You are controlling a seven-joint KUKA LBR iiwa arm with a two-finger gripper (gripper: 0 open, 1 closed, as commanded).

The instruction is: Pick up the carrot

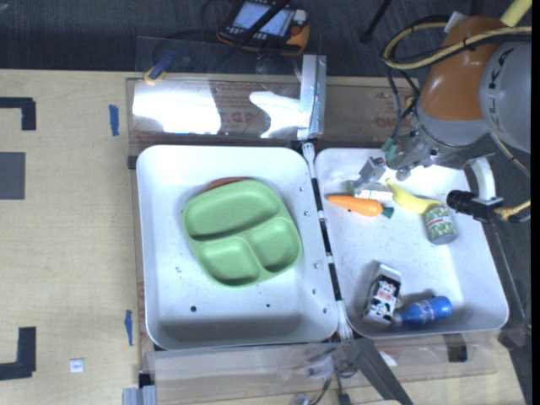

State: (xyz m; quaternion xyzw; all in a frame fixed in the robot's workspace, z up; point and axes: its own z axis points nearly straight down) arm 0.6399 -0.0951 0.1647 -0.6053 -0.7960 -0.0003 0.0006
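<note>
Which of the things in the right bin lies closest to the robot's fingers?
The orange carrot, lying just below the gripper near the bin's upper left. The yellow banana sits slightly farther right; the can, carton and blue bottle are lower down.

Tool (377, 174) just above carrot (355, 204), right bin (472, 310), perhaps touching

orange carrot (354, 204) lies flat on its side, tip pointing left, in the right bin's upper left part.
</note>
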